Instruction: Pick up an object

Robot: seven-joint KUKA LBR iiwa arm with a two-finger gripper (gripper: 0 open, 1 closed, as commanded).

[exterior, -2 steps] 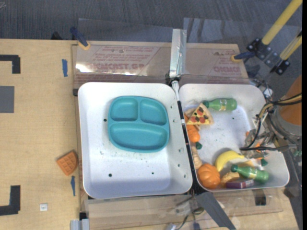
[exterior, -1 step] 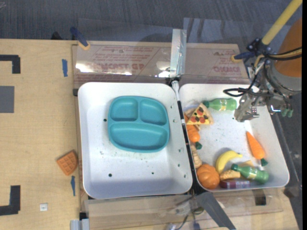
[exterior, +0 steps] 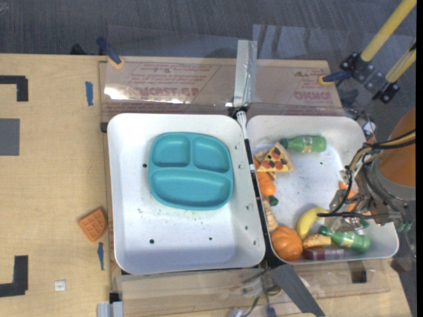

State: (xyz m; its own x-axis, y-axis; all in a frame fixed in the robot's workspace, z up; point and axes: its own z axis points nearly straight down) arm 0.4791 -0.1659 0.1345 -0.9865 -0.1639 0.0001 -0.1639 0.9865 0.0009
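Observation:
The right bin holds several toy foods. A green bottle lies at its far side, with a pizza slice and an orange carrot piece by the left wall. Near the front lie a yellow banana, a round orange fruit, a second green bottle and a dark red piece. My gripper hangs low over the bin's right front part, just right of the banana and above the second bottle. Cables and the wrist hide its tips.
The left bin carries a teal divided plate. An orange waffle toy lies on the wooden bench left of the bins. A metal divider separates the bins. The arm's orange band stands over the right bin's right rim.

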